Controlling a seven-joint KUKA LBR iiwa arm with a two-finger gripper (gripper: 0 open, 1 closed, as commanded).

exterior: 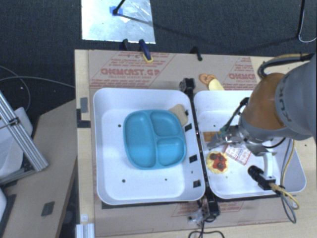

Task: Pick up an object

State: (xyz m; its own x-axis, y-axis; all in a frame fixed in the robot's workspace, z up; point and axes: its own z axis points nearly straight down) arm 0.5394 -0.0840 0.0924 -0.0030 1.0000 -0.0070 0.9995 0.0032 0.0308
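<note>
We see a bench [163, 66] covered by a brown sheet printed with red lettering. Two white bins rest directly on it, side by side and touching along a black clamp strip [194, 128]. The left bin [111, 182] sits at the centre; the right bin [297, 175] sits toward the right edge. At the far edge, a blue-and-yellow clip [144, 51] grips the sheet. Near the right bin's far rim lies a yellow object [216, 85], beside an orange piece [206, 78].
</note>
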